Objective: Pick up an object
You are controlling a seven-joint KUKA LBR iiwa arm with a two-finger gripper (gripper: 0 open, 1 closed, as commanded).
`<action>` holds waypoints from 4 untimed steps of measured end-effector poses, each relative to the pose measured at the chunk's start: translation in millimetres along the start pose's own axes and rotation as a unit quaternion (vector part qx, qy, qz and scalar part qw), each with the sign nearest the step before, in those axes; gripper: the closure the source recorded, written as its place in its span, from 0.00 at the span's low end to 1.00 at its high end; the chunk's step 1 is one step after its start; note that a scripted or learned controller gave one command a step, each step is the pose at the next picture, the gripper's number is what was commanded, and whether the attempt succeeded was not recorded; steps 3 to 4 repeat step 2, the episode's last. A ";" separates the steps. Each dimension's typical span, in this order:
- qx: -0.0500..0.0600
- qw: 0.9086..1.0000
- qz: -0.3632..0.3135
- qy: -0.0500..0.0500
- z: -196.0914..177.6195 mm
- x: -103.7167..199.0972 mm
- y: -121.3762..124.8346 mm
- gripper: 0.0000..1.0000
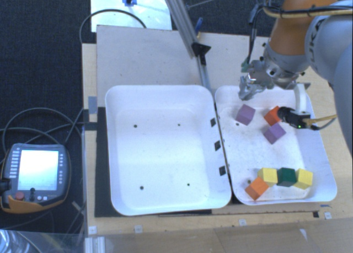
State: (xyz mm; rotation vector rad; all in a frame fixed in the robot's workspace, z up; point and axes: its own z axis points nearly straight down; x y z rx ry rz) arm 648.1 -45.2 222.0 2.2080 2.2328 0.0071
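Approach step: tool [249, 93], grip state indiscernible, hangs above purple cube [245, 114]; next, a centred descent.

The claw [248, 93] hangs over the far end of the right bin [319, 152], just above a purple cube [245, 114]. Near it lie an orange cube [271, 116] and a second purple cube [274, 133]. Along the near wall sit an orange block [256, 188], a yellow cube [268, 176], a green cube [286, 177] and another yellow cube [304, 178]
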 end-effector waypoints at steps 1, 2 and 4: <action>0.001 1.000 0.000 0.000 6.2 58.6 6.8 1.00; 0.001 1.000 0.000 0.000 11.4 111.1 11.0 1.00; 0.001 1.000 0.000 0.000 11.4 111.1 11.0 1.00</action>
